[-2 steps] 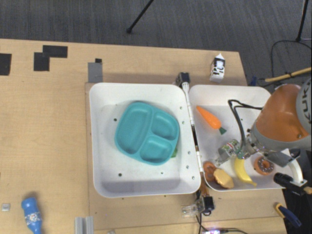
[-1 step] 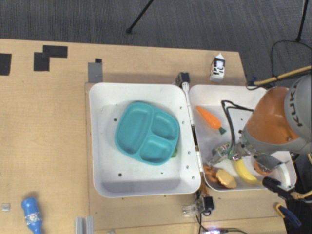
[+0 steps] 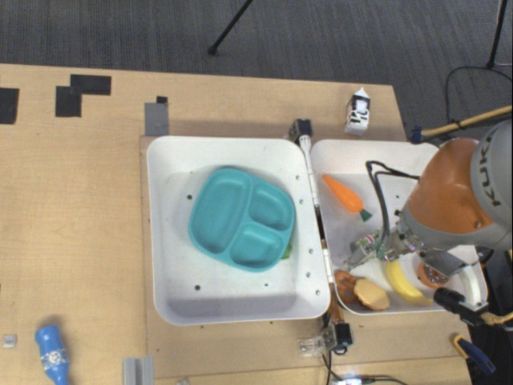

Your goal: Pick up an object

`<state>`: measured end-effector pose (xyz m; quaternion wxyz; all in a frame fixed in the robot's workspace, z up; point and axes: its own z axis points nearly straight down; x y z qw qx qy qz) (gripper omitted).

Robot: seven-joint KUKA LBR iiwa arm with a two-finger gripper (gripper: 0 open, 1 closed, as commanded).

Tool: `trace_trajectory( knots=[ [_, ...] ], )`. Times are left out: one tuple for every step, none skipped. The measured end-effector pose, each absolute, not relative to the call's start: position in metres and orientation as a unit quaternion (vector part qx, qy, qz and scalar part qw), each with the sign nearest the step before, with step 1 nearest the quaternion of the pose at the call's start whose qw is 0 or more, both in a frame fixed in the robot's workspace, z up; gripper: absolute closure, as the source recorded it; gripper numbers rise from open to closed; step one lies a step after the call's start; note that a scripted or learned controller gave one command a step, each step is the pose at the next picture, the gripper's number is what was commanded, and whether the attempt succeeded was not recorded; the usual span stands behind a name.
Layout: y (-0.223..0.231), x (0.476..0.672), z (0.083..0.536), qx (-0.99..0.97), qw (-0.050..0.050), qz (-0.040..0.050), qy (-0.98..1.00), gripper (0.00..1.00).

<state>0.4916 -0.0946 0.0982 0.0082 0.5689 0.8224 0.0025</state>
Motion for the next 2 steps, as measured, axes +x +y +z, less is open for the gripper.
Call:
trace_trajectory(
  knots=[
    [-0.108, 0.521, 0.087, 0.683, 0.001, 0.0017, 0.73, 1.0],
    [-0.066, 0.536, 0.247, 0.65, 0.002, 0.0018, 0.76, 1.0]
  ],
)
